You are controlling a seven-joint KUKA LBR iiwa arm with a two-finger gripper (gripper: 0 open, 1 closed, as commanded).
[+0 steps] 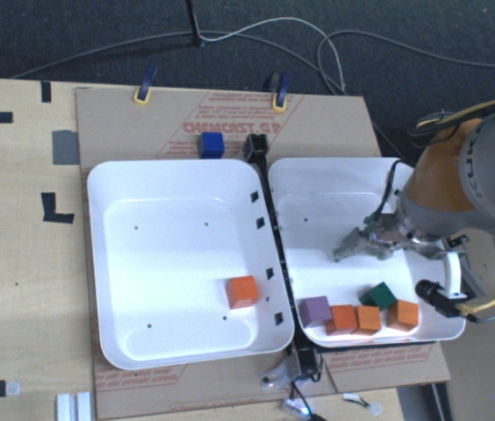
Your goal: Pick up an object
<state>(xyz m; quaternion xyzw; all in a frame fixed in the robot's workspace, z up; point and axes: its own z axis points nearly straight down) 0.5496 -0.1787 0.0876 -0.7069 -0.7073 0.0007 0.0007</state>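
Note:
My gripper (pixel 349 246) hangs over the middle of the right bin (pixel 318 187), pointing left, with nothing visibly in it. Along that bin's front wall lie a purple cube (pixel 315 310), two orange cubes (pixel 343 319) (pixel 368 319), a dark green cube (pixel 377 296) and another orange cube (pixel 403 314). They sit a little in front of and to the right of the gripper. A single orange cube (pixel 242 291) rests in the left bin (pixel 142 200), near its front right corner.
A blue cube (pixel 211 144) lies outside the bins on the cardboard sheet (pixel 230 117) behind the left bin. A black divider (pixel 269 226) with clips runs between the two bins. The arm's grey and orange body (pixel 454 182) covers the right bin's right side.

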